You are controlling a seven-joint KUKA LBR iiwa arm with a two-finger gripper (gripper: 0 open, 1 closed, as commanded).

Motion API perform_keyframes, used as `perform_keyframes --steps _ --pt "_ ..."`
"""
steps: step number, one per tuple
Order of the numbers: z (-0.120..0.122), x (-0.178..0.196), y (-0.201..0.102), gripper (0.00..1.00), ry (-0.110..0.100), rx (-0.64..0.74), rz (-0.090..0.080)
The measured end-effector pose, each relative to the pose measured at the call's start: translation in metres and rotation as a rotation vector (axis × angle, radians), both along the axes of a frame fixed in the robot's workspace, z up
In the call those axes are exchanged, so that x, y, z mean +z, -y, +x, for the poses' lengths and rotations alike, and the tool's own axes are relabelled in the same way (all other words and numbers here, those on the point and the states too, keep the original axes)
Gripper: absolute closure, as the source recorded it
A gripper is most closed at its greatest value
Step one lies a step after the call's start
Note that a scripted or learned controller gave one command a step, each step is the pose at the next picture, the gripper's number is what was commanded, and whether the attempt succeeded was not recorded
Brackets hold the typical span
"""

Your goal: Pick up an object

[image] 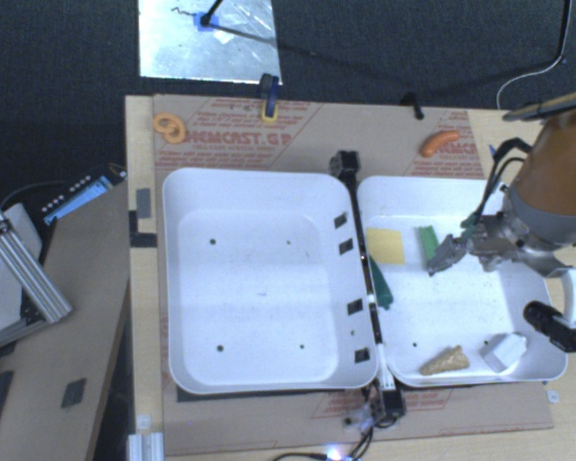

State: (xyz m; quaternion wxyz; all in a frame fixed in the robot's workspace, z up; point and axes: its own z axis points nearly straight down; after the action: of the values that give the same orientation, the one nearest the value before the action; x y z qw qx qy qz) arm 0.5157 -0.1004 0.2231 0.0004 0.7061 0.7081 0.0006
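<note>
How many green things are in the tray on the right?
2: a green stick upright near the gripper, and a darker green piece along the tray's left wall. The arm may hide more.

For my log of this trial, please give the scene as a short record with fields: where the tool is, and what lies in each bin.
tool: over right bin, at, beside the green block
right bin contents: yellow square, green block, dark green stick, tan wedge, white block
left bin contents: no objects seen
held: nothing seen between fingers
</note>
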Motion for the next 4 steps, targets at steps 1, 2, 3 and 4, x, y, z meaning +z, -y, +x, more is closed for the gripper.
perform_keyframes --steps 1,2,3,4 --pt "0.001 0.011 0.000 1.00 0.003 0.002 0.000" --pt "0.018 0.151 0.005 1.00 0.017 0.003 -0.004" --pt "0.024 0.257 0.020 1.00 0.014 0.002 -0.004" --pt "0.029 0.296 0.006 1.00 0.006 0.003 -0.001"
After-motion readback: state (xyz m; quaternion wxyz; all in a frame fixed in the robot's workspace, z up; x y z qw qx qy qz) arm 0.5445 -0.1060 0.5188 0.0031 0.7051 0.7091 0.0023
